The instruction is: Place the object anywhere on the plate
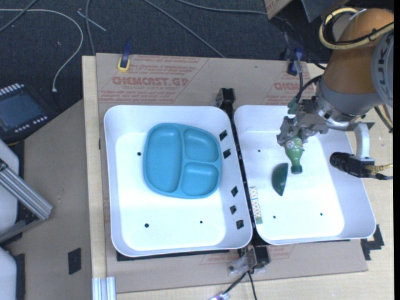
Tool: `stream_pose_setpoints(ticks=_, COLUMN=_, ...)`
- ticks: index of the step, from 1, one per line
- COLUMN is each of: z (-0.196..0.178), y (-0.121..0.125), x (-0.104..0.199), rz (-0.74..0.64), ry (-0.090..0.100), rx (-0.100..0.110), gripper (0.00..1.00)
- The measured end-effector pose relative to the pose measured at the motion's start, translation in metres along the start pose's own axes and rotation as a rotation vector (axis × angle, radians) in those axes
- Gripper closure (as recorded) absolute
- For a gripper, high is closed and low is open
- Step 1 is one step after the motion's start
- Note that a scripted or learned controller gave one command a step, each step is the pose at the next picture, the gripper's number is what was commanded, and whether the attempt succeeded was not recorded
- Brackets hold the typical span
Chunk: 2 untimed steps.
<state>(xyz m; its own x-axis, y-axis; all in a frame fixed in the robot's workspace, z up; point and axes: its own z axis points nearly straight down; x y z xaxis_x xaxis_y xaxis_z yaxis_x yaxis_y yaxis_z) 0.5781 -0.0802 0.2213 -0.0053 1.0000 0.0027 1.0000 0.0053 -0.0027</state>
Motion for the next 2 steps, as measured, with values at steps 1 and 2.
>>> stream_pose_setpoints(ticks=1, z=0.000, y=0.017, x=0.044, rz=0.000, ry=-0.001, rx=-0.004, gripper=1.00)
stream_pose_setpoints(ticks=2, z=0.009, y=0.027, x=0.099, rz=-0.001, ry=0.000, rx=-0.003, gripper=1.00)
